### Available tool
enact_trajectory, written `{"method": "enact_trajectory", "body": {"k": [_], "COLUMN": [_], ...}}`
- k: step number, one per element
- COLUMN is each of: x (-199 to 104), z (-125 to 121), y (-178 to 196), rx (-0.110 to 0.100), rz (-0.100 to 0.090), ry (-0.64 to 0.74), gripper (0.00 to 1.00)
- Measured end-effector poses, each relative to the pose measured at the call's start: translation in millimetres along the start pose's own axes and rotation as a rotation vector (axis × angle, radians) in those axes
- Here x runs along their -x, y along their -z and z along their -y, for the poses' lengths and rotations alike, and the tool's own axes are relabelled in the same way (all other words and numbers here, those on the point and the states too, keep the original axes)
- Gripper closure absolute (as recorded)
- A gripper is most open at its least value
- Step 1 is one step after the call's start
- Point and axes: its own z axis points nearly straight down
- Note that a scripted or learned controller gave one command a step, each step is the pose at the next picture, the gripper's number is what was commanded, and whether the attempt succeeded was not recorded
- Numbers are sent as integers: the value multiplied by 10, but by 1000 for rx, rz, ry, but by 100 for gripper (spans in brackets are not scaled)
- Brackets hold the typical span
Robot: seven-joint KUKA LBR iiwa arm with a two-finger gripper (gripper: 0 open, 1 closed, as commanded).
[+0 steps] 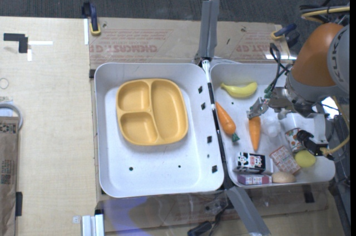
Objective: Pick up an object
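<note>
My gripper (256, 111) hangs over the middle of the right bin (328, 178), reaching in from the right. Its tip is right at the upper end of an orange carrot (254, 134) that points down toward the bin's front. Whether the carrot is gripped or just touched is not visible. A second carrot (225, 119) with a green end lies to the left, near the divider. Behind the gripper, by the bin's back wall, a yellow banana (240, 89) lies.
The left bin (111, 173) holds a yellow divided plate (151, 111). At the right bin's front are a cow-print carton (250, 161), a purple box (253, 178), a red snack packet (283, 160), a beige lump (283, 177) and a lemon (305, 159).
</note>
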Motion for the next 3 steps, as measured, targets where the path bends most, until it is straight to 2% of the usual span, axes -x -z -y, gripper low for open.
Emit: {"method": "enact_trajectory", "body": {"k": [1, 2, 3], "x": [-399, -385, -511], "z": [-35, -30, -248], "y": [-130, -47, 1837], "rx": [-3, -6, -3], "rz": [0, 0, 3], "ry": [-179, -184, -492], "gripper": [0, 100, 100]}}
